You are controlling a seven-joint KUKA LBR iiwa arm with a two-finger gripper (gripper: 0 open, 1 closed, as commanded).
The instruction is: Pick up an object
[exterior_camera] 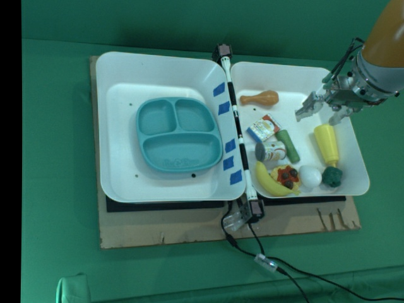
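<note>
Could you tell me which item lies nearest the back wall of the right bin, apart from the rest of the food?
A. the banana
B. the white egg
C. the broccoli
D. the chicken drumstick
D: the chicken drumstick lies alone toward the far side of the right bin, while the banana, white egg and broccoli sit along its near edge.

Arm [385, 36] reaching from right, tool [323, 110] fingers spread, empty
</note>
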